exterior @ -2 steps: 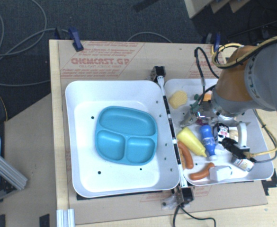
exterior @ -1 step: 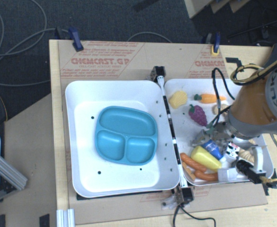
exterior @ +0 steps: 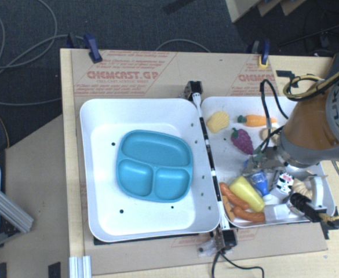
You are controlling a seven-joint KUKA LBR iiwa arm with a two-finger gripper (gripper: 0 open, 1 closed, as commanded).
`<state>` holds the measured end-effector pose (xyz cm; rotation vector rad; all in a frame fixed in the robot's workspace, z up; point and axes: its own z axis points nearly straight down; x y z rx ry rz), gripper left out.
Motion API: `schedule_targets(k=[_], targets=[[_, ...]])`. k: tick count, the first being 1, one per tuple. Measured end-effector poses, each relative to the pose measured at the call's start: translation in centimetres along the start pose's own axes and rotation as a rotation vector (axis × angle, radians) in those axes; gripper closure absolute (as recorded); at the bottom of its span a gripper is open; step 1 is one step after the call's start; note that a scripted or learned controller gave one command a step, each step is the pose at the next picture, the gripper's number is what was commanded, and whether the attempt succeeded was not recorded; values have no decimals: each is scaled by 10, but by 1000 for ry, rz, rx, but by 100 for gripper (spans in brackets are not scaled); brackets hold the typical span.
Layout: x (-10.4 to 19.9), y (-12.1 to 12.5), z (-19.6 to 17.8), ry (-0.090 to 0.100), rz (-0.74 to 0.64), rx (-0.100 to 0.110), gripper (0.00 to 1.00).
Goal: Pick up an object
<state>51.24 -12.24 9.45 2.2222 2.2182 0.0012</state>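
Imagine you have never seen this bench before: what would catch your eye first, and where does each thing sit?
First, the blue three-compartment plate, alone in the middle of the left bin. Next, the right bin, crowded with toy food: a purple grape bunch and small carrot toward the far end, a yellow pepper and orange hot dogs at the near end. The grey arm hangs over it from the right.
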Motion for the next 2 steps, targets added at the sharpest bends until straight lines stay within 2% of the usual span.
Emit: schedule_targets(k=[1,2], targets=[[69,48,-96,1,-11,-11,100],[135,42,-118,3,-10,-3,100]])
